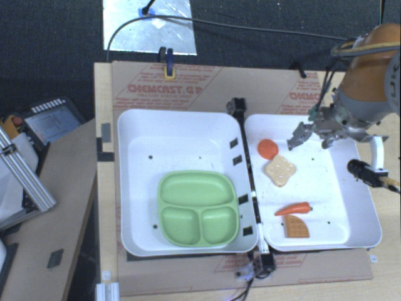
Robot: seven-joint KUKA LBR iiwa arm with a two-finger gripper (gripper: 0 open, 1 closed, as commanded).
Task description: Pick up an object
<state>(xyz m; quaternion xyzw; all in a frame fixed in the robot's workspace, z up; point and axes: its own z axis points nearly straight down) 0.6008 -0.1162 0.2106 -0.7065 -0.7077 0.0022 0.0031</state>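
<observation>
The right bin (pixel 360 209) holds a round red-orange piece (pixel 268 148), a pale bread-like slice (pixel 280 170), an orange carrot (pixel 293 209) and a tan waffle piece (pixel 296 228). My gripper (pixel 311 136) hangs over the bin's upper part, to the right of the red-orange piece and above the slice. Its two fingers stand spread apart with nothing between them.
The left bin (pixel 135 168) carries a green divided plate (pixel 197 207). A black divider with clips (pixel 245 168) runs between the bins. A black fitting (pixel 366 171) juts over the right bin's right rim. A yellow clamp (pixel 168 64) sits at the board's far edge.
</observation>
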